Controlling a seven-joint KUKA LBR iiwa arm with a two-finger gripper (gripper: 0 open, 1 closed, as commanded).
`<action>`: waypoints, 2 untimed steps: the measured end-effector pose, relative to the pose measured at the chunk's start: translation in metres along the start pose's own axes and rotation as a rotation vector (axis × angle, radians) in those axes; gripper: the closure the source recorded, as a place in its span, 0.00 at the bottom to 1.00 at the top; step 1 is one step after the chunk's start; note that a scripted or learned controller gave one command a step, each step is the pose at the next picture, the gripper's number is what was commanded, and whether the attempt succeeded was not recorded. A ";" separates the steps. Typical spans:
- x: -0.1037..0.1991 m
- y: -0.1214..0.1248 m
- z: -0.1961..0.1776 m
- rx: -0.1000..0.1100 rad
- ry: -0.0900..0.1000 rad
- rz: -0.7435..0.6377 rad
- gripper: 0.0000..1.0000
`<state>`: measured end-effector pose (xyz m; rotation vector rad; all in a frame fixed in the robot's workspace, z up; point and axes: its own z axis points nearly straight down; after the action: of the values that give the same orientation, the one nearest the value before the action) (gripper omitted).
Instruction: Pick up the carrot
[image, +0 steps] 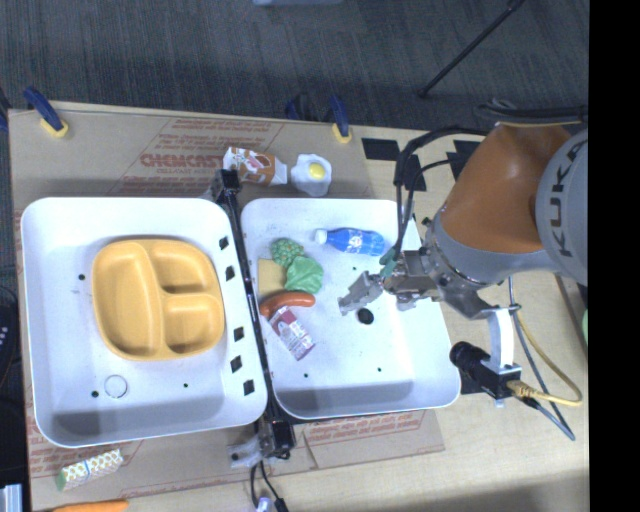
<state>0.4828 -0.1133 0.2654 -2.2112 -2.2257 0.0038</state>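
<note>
The carrot (288, 300), a short orange-red stick, lies in the left part of the right bin (400, 385). It rests just below a yellow slab (268, 273) and a leafy green piece (298, 268). My gripper (355, 297) hangs low over the middle of the right bin, a short way to the right of the carrot and apart from it. Nothing shows in the gripper. The grey arm with its orange band (500, 200) reaches in from the right.
A blue bottle (352, 241) lies at the back of the right bin and a red packet (293, 334) sits below the carrot. The left bin (50, 400) holds a yellow divided tray (160, 297). A toy egg (313, 173) and a brown packet (250, 165) lie behind the bins.
</note>
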 end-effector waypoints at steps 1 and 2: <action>0.053 0.083 0.056 -0.002 -0.002 -0.239 0.00; 0.103 0.094 0.074 0.000 -0.001 -0.338 0.00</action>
<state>0.5762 -0.0100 0.1915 -1.8058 -2.5657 0.0044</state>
